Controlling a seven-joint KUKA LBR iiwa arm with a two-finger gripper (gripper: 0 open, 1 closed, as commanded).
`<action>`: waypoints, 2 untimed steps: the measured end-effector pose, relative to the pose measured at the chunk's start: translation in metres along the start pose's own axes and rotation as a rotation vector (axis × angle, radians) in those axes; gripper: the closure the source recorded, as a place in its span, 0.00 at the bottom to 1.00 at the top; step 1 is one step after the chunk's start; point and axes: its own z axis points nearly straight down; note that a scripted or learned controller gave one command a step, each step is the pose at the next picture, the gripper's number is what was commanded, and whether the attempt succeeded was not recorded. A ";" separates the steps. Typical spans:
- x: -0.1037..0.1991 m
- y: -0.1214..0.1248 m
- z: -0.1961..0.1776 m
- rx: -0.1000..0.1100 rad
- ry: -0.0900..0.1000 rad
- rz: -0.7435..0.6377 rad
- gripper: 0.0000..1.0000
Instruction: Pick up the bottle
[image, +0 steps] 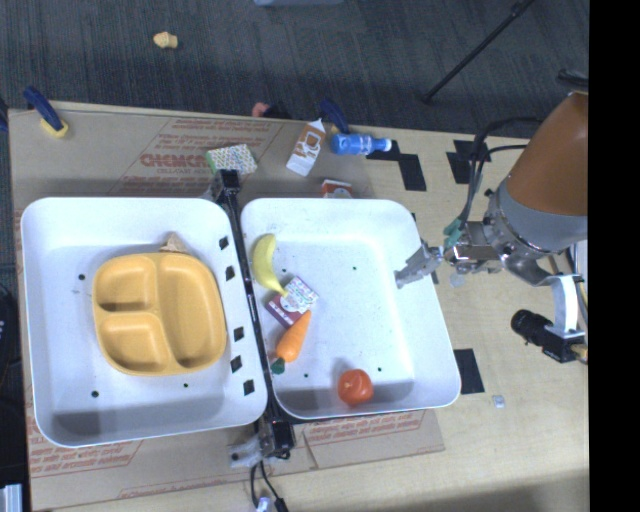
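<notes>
The tray fills the left bin. The banana, carrot and tomato lie in the right bin. The bottle lies outside, behind that bin, on the bench. The gripper hovers over the bin's right rim, well short of it.
</notes>
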 end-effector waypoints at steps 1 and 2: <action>0.000 0.000 -0.010 0.002 0.000 -0.005 1.00; -0.014 -0.035 0.006 0.000 -0.001 -0.004 1.00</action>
